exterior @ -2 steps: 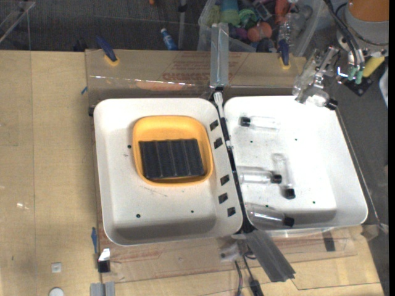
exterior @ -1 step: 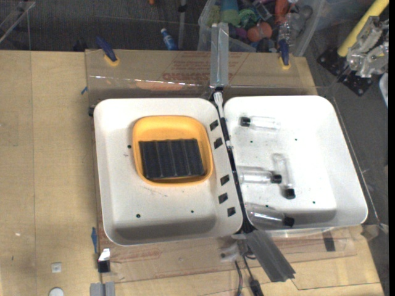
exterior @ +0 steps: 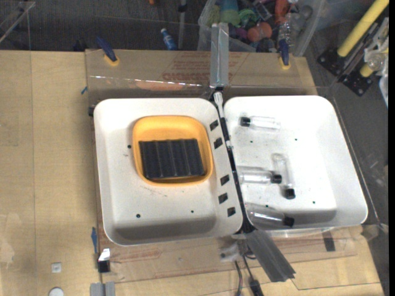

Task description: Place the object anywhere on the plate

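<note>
An orange-yellow plate (exterior: 139, 134) lies in the left white bin (exterior: 117, 214). A dark ribbed rectangular object (exterior: 171, 158) rests flat on the plate and covers most of its middle. In the right white bin (exterior: 327, 165) lie several clear tubes with black caps. One tube (exterior: 259, 123) is near the back. Two more, a level one (exterior: 256, 177) and an upright-lying one (exterior: 282, 172), are close together at the middle. Another tube (exterior: 268, 216) sits at the front edge.
A grey divider with black tabs (exterior: 222, 159) runs between the two bins. Beyond the bench at the back stands a clear box of colourful toys (exterior: 259, 8). A metal bracket (exterior: 268, 258) sticks out below the bins' front.
</note>
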